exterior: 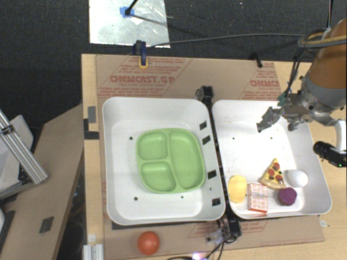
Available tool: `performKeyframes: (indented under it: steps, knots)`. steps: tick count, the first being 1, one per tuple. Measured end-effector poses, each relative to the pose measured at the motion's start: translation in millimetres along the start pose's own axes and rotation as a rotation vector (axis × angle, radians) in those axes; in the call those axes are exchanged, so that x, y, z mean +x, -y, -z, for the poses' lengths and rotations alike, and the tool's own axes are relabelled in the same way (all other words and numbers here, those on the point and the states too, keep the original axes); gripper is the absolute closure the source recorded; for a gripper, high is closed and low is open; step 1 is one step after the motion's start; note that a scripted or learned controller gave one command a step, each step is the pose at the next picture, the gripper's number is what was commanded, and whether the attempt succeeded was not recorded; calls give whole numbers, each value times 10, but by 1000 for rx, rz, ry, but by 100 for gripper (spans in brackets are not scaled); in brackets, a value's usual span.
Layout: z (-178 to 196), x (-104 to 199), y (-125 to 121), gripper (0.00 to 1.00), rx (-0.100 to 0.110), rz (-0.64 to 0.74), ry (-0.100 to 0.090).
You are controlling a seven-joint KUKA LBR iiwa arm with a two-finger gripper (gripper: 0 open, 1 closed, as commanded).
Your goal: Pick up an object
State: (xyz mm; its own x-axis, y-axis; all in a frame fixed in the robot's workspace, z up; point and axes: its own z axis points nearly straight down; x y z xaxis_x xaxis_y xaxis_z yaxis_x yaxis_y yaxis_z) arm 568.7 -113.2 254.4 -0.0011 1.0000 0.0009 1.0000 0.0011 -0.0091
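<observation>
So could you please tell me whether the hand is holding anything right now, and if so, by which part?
Nothing is held. The hand hangs over the bare upper part of the right bin, apart from the toys clustered at its near edge.

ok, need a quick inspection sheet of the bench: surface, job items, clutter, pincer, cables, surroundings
Surface: two white bins side by side, left bin and right bin, on a cardboard sheet.
Job's things: pizza slice, white egg, purple ball, yellow piece and red-white box in right bin; green divided tray in left bin.
Clutter: orange ball outside the bins.
Pincer: above right bin, nothing between its fingers.
Cables: black cable behind bench.
Surroundings: foil sheet.
</observation>
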Motion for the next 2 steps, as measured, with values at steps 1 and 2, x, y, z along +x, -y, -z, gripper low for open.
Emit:
performKeyframes:
  steps: [1, 2]
  knots:
    - [55, 1, -20, 0, -10, 2, 1]
    - [-367, 39, 5, 0, -9, 0, 1]
